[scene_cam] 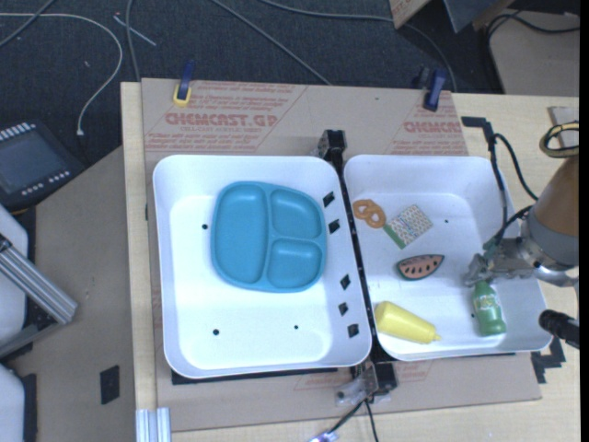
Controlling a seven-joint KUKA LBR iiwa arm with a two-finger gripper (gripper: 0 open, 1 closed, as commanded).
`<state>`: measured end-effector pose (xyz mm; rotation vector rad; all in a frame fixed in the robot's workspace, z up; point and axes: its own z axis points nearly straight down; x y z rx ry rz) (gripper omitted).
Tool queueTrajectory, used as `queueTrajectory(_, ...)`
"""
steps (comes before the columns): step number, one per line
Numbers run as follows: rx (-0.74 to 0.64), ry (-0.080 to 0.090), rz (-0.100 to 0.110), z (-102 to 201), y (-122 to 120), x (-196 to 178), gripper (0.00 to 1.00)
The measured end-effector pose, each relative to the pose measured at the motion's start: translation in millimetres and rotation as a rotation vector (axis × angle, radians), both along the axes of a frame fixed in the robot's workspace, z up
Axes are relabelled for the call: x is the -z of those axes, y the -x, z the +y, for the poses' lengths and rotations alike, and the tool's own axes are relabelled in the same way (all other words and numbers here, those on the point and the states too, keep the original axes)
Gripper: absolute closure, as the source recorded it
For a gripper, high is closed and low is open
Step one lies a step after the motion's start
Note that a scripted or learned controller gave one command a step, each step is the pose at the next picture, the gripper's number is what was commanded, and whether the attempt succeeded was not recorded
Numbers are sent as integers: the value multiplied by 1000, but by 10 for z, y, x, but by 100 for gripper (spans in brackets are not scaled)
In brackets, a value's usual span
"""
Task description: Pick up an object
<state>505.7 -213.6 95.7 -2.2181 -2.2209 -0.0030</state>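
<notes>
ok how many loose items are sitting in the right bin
5: pretzel and patterned card at the back, watermelon slice mid-bin, yellow piece in front, green bottle under the pincer.

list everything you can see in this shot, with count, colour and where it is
bins: 2, white, side by side on the bench
divided plate: 1, blue, left bin
pretzel: 1, orange-brown, right bin, far left part
patterned wedge: 1, pale with green edge, right bin, beside the pretzel
watermelon slice: 1, red-brown, right bin, middle
yellow piece: 1, right bin, near edge
bottle: 1, green, right bin, near right side
clamps: 2, blue, far edge of the board
gripper: 1, grey, just above the bottle
</notes>
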Motion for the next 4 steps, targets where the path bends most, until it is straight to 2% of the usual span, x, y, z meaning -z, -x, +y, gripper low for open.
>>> queueTrajectory(1,1,4,-5,44,40,-456,100)
queueTrajectory(2,-1,5,-7,85,-42,-927,100)
queueTrajectory(3,0,5,-5,85,-55,-1183,100)
queueTrajectory(4,-5,0,1,623,2,-1261,100)
